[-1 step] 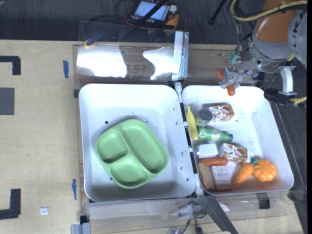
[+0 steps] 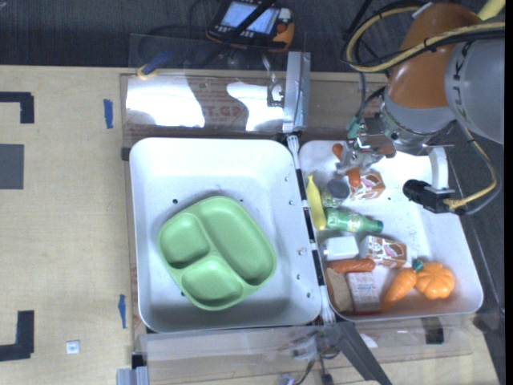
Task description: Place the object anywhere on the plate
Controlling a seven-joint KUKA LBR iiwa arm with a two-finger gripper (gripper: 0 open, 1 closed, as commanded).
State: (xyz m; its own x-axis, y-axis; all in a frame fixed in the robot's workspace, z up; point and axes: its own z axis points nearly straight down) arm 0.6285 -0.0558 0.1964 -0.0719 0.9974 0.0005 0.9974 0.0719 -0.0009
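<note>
A green divided plate [image 2: 215, 251] lies tilted in the left white bin [image 2: 160, 167]. My gripper [image 2: 355, 157] hangs low over the back of the right bin [image 2: 461, 239], just above a small orange-and-white packet [image 2: 369, 185] and a grey piece [image 2: 337, 189]. I see nothing clearly held in the gripper. In front of it lie a green bottle [image 2: 351, 222], a yellow banana [image 2: 315, 203] along the bin's left wall, a carrot [image 2: 400, 285] and an orange pumpkin [image 2: 434, 280].
Further packets [image 2: 387, 251] and a brown-and-white box [image 2: 358, 289] crowd the right bin's front. The raised rims between the two bins [image 2: 300, 215] separate them. A clear panel [image 2: 208, 95] and a pendant [image 2: 250, 19] sit behind the bins.
</note>
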